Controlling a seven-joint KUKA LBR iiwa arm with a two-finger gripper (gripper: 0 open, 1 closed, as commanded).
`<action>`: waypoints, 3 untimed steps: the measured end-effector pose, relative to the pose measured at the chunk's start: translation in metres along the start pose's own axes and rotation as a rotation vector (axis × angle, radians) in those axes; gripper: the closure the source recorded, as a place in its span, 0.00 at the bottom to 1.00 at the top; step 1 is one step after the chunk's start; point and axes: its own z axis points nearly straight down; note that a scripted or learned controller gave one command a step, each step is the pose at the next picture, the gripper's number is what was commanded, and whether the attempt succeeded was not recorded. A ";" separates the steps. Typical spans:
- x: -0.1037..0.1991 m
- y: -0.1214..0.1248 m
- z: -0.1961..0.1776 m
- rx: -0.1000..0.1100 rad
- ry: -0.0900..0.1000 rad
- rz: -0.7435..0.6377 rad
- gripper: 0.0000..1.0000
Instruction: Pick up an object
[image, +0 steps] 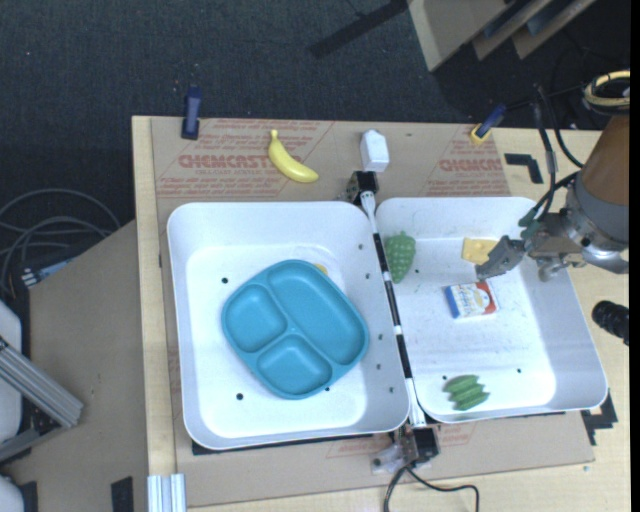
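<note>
Task stage: nothing is judged to have been picked up yet; every object seen lies on a bin floor or on the bench.

Arm: the grey arm (600, 215) is seen reaching in from the right, over the far right part of the right bin (560, 395).

Gripper: the gripper (497, 260) is placed low over the right bin, just near of the yellow block (477, 248) and just far-right of the small box (469, 299). Nothing is seen between its fingers. Whether they are spread or closed cannot be told at this angle.

Candidates in right bin: a yellow block at the far side, a small red, white and blue box near the middle, a green bunch of grapes (400, 254) against the left wall, and a green pea pod (465, 391) at the near side.

Left bin: the left bin (195, 250) is occupied by a blue divided plate (292, 327), well apart from the gripper.

Off the bins: a banana (290, 160) is left on the bench at the far side, outside both bins.

Likely target: the yellow block or the small box is judged most probable, since both lie closest to the gripper; which one cannot be told.

Left to do: the fingers must be closed on one object and that object lifted clear of the bin floor.
</note>
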 end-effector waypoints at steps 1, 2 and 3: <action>-0.006 0.040 0.107 0.004 0.001 0.000 0.00; -0.018 0.058 0.157 0.003 0.001 0.001 0.00; -0.018 0.059 0.146 0.001 0.000 0.001 1.00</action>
